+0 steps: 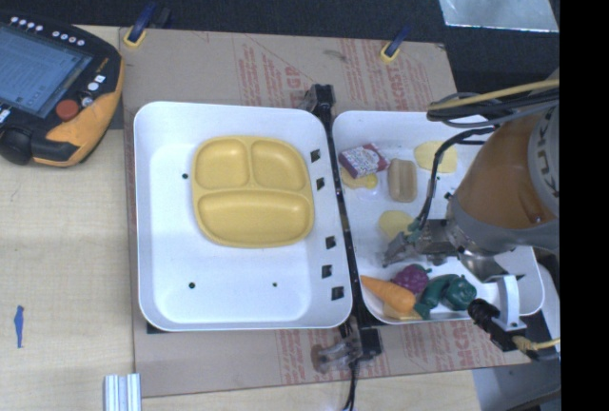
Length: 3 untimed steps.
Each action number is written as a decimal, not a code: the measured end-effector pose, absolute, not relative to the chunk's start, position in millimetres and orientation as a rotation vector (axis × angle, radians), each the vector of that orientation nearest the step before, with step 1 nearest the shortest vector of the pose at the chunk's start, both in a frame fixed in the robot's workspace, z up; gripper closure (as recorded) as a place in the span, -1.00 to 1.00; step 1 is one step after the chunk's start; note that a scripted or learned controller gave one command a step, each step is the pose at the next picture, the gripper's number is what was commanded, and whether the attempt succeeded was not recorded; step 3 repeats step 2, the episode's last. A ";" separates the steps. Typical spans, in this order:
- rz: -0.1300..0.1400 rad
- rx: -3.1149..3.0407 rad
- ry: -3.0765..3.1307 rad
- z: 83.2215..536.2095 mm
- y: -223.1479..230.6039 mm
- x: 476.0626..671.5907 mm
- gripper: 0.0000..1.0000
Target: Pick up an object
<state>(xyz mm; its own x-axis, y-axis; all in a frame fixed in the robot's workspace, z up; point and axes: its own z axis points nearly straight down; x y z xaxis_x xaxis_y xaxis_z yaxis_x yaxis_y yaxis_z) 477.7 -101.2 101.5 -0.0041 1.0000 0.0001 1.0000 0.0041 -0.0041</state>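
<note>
The gripper point(404, 247) sits low over the right bin point(366, 128), near the middle of its floor, with dark metal fingers pointing toward the divider between the two bins. The fingers are small and blurred against the bin floor; whether they are spread or closed cannot be made out, and nothing can be seen between them. The arm point(504, 181), grey with an orange band, reaches in from the right and covers the bin's right side, hiding whatever lies beneath it.

Just below the gripper, along the right bin's front edge, lie an orange carrot point(388, 295), a purple grape bunch point(411, 280) and a dark green toy point(447, 293), packed close together. The grapes are nearest the fingertips, just beside them. A pale yellow piece point(393, 224) lies just above the gripper. Toward the bin's back edge are a small purple and white packet point(362, 158), a tan bread-like block point(402, 180) and another yellow piece point(433, 155), partly cut off by the arm.

The left bin point(162, 295) holds a yellow divided plate point(253, 190) with three compartments, nearer its back edge. A teach pendant point(52, 90) rests at the worktop's back left corner.
</note>
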 end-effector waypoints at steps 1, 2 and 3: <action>-0.002 -2.216 -2.229 91.6 -95.2 531.7 -1.00; -0.013 -2.229 -2.241 110.1 -99.6 535.5 1.00; -0.013 -2.229 -2.241 110.1 -99.6 535.5 1.00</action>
